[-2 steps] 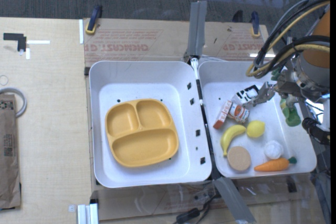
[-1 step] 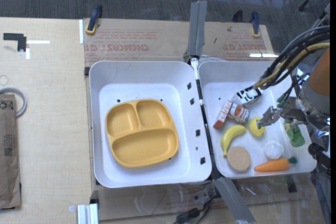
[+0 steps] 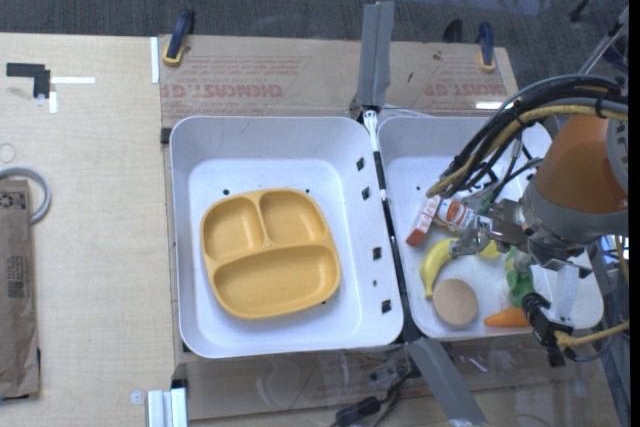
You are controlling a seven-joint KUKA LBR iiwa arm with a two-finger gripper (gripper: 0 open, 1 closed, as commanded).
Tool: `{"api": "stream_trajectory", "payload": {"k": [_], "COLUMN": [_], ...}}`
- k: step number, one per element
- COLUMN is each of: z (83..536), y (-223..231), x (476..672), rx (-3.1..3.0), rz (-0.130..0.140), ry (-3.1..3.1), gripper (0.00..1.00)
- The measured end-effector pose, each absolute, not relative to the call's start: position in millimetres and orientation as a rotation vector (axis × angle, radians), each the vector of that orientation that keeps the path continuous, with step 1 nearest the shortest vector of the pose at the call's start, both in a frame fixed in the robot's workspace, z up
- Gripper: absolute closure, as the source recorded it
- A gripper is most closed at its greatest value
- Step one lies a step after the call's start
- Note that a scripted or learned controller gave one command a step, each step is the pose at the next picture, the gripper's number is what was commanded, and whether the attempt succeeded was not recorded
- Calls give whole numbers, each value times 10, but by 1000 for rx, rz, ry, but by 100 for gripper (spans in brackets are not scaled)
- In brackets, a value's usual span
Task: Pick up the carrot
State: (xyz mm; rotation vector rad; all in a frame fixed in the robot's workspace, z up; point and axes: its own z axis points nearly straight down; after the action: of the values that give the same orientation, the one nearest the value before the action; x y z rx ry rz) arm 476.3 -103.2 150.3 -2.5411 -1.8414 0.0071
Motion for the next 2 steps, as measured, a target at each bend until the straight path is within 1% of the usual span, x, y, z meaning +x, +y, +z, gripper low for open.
{"api": "stream_trajectory", "payload": {"k": [1, 2], "z": [1614, 1903], "y": [-1237, -907], "x": [5080, 4854], "rx": [-2322, -2671], "rz": [4, 7], "ry": [-2115, -1651], "gripper": [0, 0]}}
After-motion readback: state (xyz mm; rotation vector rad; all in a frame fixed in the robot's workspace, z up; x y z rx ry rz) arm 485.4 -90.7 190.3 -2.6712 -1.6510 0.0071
